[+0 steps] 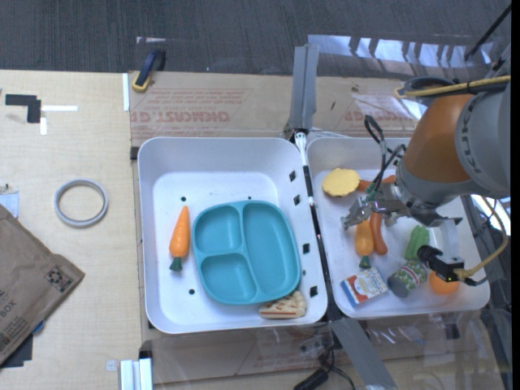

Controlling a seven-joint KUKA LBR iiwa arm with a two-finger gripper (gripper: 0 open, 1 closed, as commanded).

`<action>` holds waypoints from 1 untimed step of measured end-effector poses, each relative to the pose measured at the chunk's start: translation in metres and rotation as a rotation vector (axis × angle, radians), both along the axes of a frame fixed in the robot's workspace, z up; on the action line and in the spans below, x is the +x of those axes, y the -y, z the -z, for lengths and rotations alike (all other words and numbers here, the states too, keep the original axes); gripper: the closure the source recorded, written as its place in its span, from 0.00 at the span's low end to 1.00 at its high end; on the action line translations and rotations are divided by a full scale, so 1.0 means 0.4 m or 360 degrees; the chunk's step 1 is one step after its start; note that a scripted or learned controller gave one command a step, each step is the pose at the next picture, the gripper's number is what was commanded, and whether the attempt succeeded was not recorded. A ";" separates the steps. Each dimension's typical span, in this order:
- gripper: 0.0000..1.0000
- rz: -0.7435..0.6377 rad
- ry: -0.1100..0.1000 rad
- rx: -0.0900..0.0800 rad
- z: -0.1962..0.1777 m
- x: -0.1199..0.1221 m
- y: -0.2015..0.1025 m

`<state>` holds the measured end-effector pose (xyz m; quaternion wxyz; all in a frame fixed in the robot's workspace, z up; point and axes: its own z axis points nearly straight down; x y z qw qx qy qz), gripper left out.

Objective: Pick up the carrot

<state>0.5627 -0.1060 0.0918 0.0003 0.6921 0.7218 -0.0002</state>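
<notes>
Two shallow white plastic bins: left one (154, 242) at nine o'clock, right one (341, 303) at three. One teal three-compartment plate (244, 250). Two orange carrots: (179, 232), (363, 240).

Carrot (179, 234): orange, tapered body with a small dark green stalk at its lower end. Lies flat on the floor of the left bin (154, 218), long axis running near-vertical in the view, narrow tip up, stalk end down. Sits just beside the left edge of the teal divided plate (244, 252), near the bin's left wall.
</notes>
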 end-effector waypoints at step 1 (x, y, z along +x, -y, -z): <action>1.00 0.0007 0.0016 -0.0004 -0.036 0.007 0.006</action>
